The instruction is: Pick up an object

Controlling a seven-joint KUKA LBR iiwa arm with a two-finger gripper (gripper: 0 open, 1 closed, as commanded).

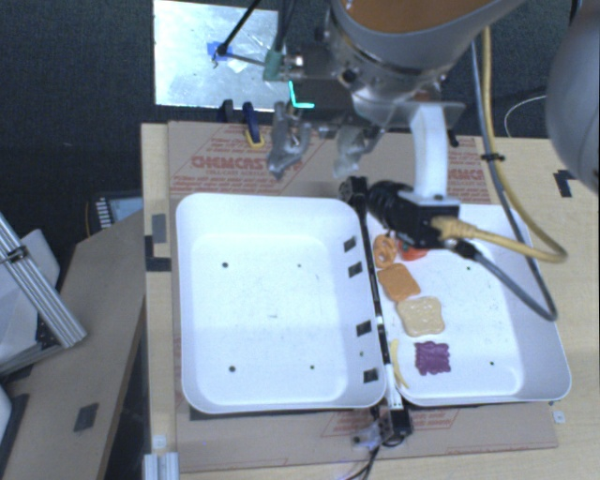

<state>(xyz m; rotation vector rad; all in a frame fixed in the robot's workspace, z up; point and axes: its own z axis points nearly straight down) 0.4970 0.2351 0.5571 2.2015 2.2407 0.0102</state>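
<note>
the grey arm with the orange band (pixel 412 23) enters from the upper right and hangs above the far edge of the bench. its two-finger metal pincer (pixel 314 155) sits above the brown cardboard sheet (pixel 225 164) printed with red lettering, just beyond the far rim of the two bins. the two fingers stand apart with a clear gap between them, and nothing lies in that gap; the pincer holds no object.

below and to the left of the pincer lies the left shallow white plastic bin (pixel 262 300). below and to the right of the pincer lies the right shallow white plastic bin (pixel 497 319), which carries all the loose objects. these lie in a column near the divider between the bins, well below the pincer: a small orange ring-like piece (pixel 384 249) nearest it, a red piece (pixel 413 251) just beside that, then an orange flat rounded block (pixel 398 280), a pale tan toast-shaped slice (pixel 422 316), and a purple square patch (pixel 432 357) farthest off. a thin pale yellow strip (pixel 397 364) lies along the divider beside the purple patch.

a black fitting with a yellow cable (pixel 422 220) sits over the right bin's far end, right of and below the pincer.
</note>
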